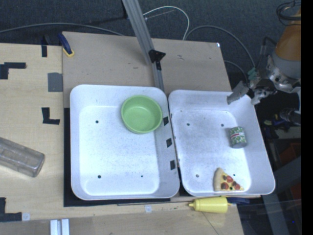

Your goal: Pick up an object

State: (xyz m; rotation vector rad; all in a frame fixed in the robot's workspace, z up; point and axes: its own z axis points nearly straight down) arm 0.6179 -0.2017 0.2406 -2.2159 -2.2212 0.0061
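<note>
Two white bins sit side by side on the tabletop (pixel 112 58). Nothing is lifted yet — the tool (pixel 244 93) hovers at the right bin's (pixel 205 146) far corner, empty, its grip state unclear; the small green can (pixel 237 136) lies untouched below.

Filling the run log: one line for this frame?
claw: over right bin far-right corner, holding nothing | green can, pizza slice: right bin | green bowl: left bin
</note>
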